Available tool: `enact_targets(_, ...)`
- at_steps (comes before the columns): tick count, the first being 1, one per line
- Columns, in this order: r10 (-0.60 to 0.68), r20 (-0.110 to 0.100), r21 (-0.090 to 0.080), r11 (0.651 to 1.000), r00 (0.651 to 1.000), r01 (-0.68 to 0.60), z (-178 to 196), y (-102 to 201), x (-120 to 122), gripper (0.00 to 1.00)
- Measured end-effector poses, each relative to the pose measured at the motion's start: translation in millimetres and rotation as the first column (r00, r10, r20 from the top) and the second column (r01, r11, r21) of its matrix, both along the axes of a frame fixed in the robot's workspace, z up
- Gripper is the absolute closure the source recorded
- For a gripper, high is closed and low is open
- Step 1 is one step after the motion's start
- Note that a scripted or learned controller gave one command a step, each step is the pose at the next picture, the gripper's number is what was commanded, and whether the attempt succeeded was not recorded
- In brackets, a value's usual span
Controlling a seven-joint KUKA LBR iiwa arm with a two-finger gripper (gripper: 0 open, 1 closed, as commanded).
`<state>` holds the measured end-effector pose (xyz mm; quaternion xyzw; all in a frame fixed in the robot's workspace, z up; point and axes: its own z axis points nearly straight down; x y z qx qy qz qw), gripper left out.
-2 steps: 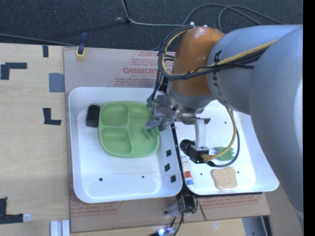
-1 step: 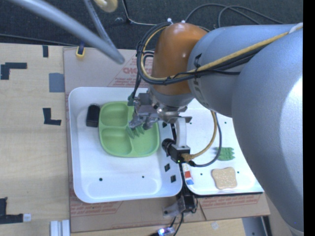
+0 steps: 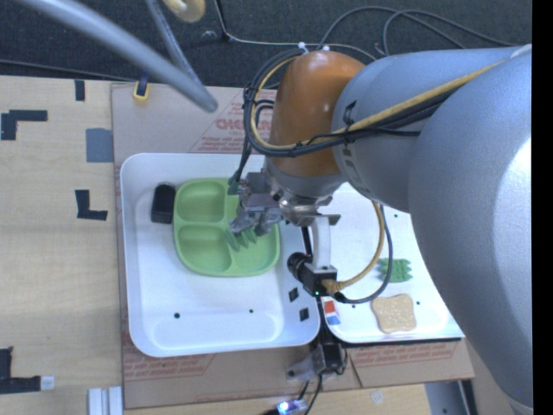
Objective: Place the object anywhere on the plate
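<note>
My arm comes in from the right, grey with an orange band, and its bulk covers much of the right-hand bin (image 3: 432, 331) as I lean across to the left-hand bin (image 3: 138, 258). My gripper (image 3: 246, 230) hangs over the right side of the green plate (image 3: 207, 232), a sectioned dish with raised dividers that sits in the upper half of the left bin. Below my wrist I can make out something green and ridged at the plate's right compartment, but I cannot tell whether it is the object I am meant to place, part of the plate, or whether anything is between my fingers; how wide my hand is set is hidden from this angle, so I cannot tell that either. I judge I am positioned here because any spot on the plate counts, and the right compartment is the nearest to my reach. A small black block (image 3: 162, 203) rests just beside the plate's left edge, touching or nearly so. In the right bin, a tan biscuit-like piece (image 3: 397, 312) and a small green leafy piece (image 3: 397, 271) lie near the front, well apart from the plate. The plate's far edge lies close to the bin's back wall, and the bin's inner wall stands just beside its right rim, so room is tight there; the front half of the left bin is open white floor, the freest way to withdraw.
</note>
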<state>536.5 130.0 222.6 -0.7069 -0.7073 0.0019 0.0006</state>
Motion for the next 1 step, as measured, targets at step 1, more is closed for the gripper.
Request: enact_targets(1,0.000,0.001,0.000,1.000,1.000,0.000,0.2,0.0,0.3,0.00)
